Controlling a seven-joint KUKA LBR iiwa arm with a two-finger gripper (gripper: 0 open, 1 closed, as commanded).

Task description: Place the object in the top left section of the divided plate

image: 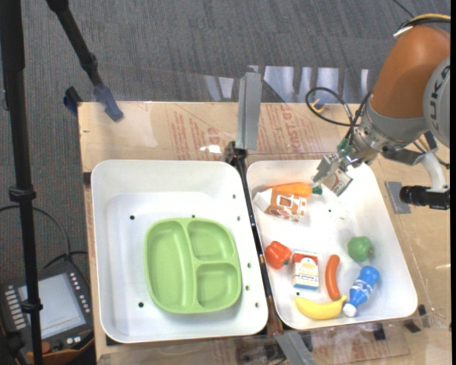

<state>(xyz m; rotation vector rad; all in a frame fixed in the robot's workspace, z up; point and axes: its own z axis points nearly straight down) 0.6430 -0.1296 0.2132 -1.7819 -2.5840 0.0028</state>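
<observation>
As seen from above at a slant: two white bins side by side on the table (159, 131), left bin (114, 242) and right bin (387, 226). One divided plate (191, 265), lime green, rounded-rectangular, lying flat near the middle of the left bin, with three sections: one large at the view's left, two smaller stacked at the right, all three bare. Eight small things in the right bin: one orange carrot (292, 189) at the far end, one white-and-orange carton (285, 205) touching it, one red pepper (277, 254), one juice box (306, 271), one red sausage (333, 276), one green fruit (359, 248), one blue-and-white bottle (362, 286), one yellow banana (319, 308) at the near edge. One tool (333, 175), low over the far part of the right bin, just beside the carrot's tip; whether apart or together, cannot tell; nothing visibly held. Table surfaced in brown board under a clear sheet. Grey carpet beyond, a black stand (15, 166) at left, a screen pendant (42, 306) on the floor.
</observation>
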